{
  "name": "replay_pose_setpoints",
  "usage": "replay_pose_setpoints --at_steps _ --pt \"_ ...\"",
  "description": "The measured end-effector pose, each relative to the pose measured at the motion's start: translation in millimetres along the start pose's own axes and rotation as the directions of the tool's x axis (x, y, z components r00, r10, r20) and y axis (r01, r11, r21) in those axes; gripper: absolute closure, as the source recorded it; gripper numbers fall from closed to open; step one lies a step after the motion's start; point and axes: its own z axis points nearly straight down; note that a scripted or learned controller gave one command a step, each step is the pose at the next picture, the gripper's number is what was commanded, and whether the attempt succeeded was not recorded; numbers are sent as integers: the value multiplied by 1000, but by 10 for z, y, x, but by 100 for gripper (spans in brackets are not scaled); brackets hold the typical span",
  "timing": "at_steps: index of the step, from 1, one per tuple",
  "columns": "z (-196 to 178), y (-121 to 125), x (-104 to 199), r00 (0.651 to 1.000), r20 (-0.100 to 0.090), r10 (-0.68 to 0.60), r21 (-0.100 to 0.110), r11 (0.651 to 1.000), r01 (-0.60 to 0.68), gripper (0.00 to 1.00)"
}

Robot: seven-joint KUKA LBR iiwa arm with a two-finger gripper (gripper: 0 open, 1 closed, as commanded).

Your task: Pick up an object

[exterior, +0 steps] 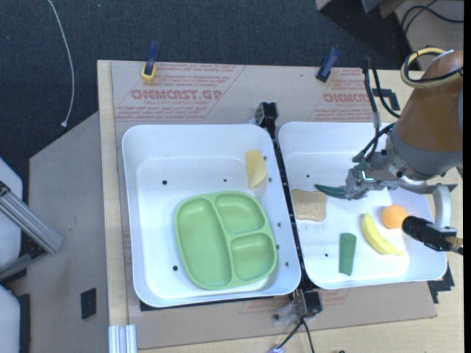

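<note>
While the gripper (358, 182) hangs low over the right bin (324, 134), the step in hand reads as the approach to a grasp, nothing lifted yet.

Item, tool: whether it stands wide, narrow or closed on anything cannot be told; the wrist body hides its tips from above.

Item, likeliest target: a dark green pepper-like piece (331, 190), lying flat on the bin floor, its near end touching or just under the gripper, its pointed end toward the divider between the bins.

Item, other right-bin contents: a tan bread-like slab (308, 205) near the divider; a green block (346, 254) toward the front; a yellow banana (380, 234) just beside an orange ball (394, 217).

Item, left bin (147, 153): a green divided plate (223, 237) and a pale yellow wedge (255, 169) against the right wall.

Item, arm: enters from the right, orange band (434, 101) above the grey wrist, tool pointing down and slightly leftward.

Next move, as judged: settle squarely astride the dark green piece, close on its thicker part, then rise straight; the piece is slim and low, so a shallow descent would likely miss it.
</note>
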Motion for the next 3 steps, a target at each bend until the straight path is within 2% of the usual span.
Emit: replay_pose_setpoints --at_steps 1,2,3 --pt "-113 61 590 1000 -2 -6 -2 1000 6 100" --pt "-174 272 1140 1000 -1 -4 -1 1000 4 100" --pt "-290 378 1669 1000 -2 -5 -1 1000 5 100"
